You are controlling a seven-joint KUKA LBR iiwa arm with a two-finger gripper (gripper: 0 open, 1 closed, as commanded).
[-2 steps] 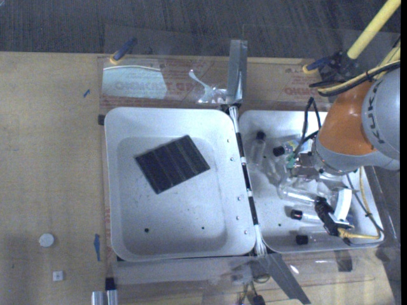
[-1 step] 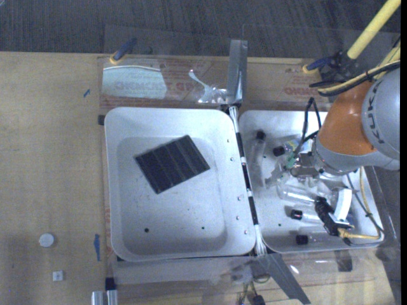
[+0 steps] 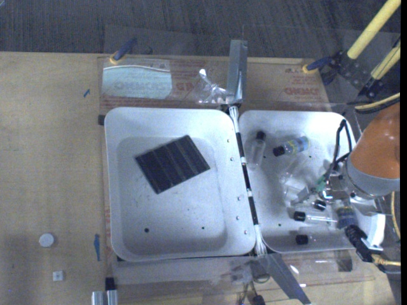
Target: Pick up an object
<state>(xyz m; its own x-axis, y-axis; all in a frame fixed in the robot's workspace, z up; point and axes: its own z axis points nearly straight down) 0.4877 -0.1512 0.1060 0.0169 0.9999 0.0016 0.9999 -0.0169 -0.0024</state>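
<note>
Clear plastic vials (image 3: 296,182) lie in the right bin (image 3: 270,124) beside the gripper (image 3: 325,192), apparently reaching; whether it grips anything I cannot tell, so closing on one comes next.

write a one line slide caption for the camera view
KUKA arm reaches over the right bin of clear, black-capped vials; a dark ribbed panel lies in the left bin.

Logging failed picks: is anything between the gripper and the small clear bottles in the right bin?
Nothing visible blocks it. The arm's wrist sits over the right bin, directly above the heap of clear bottles. The dark ribbed pad lies apart in the left bin.
</note>
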